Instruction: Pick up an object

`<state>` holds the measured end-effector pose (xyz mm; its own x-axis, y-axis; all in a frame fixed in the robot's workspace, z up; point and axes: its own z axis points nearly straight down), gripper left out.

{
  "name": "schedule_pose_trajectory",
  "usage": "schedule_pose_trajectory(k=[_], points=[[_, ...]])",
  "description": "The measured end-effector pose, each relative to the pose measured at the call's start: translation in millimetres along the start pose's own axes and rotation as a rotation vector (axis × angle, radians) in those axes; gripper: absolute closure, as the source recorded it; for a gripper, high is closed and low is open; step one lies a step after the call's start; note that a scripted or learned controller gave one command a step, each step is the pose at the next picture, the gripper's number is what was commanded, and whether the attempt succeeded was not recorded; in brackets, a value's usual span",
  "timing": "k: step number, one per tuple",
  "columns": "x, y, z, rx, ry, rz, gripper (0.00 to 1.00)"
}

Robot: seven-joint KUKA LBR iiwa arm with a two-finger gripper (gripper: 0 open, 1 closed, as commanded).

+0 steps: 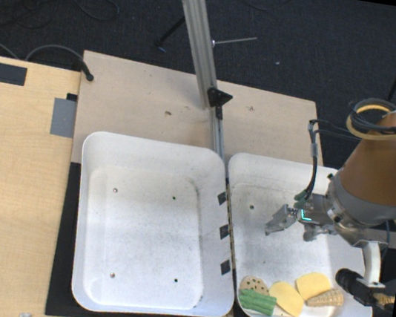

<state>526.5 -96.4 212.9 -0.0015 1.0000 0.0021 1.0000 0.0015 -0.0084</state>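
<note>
Counter (155, 102): pale board surface carrying both bins, extending behind and to the left of the hand; a lighter wood-grain panel with dark grey patches lies farther left.

Left bin (108, 154): shallow, white, speckled, with a few small dark dots on its floor; sits well to the left of the hand, on the other side of the dividing rim.

Right bin (256, 173): shallow, white; the hand hangs over its middle, with all loose items gathered in the corner nearer the camera, below the hand in the view.

Arm (376, 172): grey with a broad orange band, entering from the right, directly behind the hand; dark cables run down beside it.

Aluminium rail (200, 45): slanted silver bar with a black bracket, rising from between the bins, up and left of the hand.

Hand (286, 223): metallic two-finger unit with a small green-blue light at its base, pointing left over bare bin floor. Fingers appear parted slightly; nothing seen between them.

Yellow pieces (300, 291): two rounded pale yellow objects, touching one another, well apart from the hand toward the near edge.

Green piece (258, 302): ribbed green object, lying at the near rim, just left of the yellow pieces.

Cone-shaped piece (326, 297): tan, textured, touching the right side of the yellow pieces.

Brown spotted piece (254, 285): small round item, just above the green piece, nearest of the group to the hand yet clearly apart from it.
</note>
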Motion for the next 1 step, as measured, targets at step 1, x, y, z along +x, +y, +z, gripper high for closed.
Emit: schedule_pose_trajectory(k=[1], points=[[-1.8, 0.7, -2.1, -0.005, -0.001, 0.005, 0.00]])
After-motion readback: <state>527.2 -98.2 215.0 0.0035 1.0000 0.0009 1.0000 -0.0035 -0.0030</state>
